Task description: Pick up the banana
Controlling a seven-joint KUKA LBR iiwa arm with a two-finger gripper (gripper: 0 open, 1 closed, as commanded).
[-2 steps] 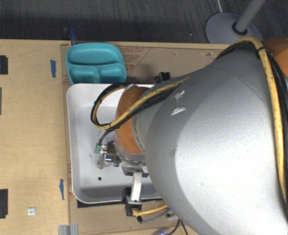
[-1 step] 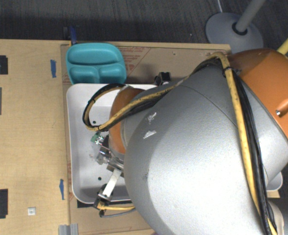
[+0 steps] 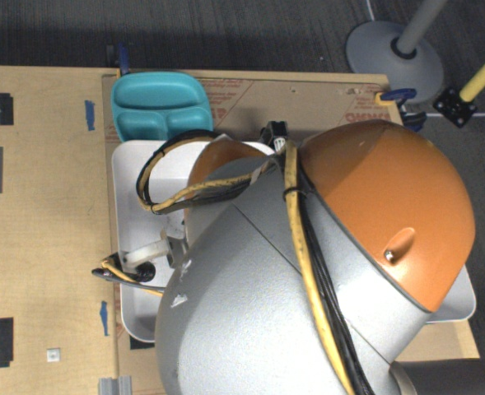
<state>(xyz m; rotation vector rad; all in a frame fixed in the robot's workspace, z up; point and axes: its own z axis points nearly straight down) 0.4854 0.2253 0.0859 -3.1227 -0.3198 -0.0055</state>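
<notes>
My grey arm with its orange band (image 3: 390, 196) reaches in from the right and covers most of both bins, hiding what lies under it. The gripper (image 3: 174, 252) hangs low over the near left part of the left white bin (image 3: 120, 212), mostly hidden under the wrist. Nothing can be seen held in it.
A teal plastic object (image 3: 160, 105) sits at the far end of the left bin. A corner of the right bin (image 3: 463, 303) shows at the right. The brown bench (image 3: 36, 220) spreads out to the left. A grey stand base (image 3: 390, 52) stands on the floor beyond.
</notes>
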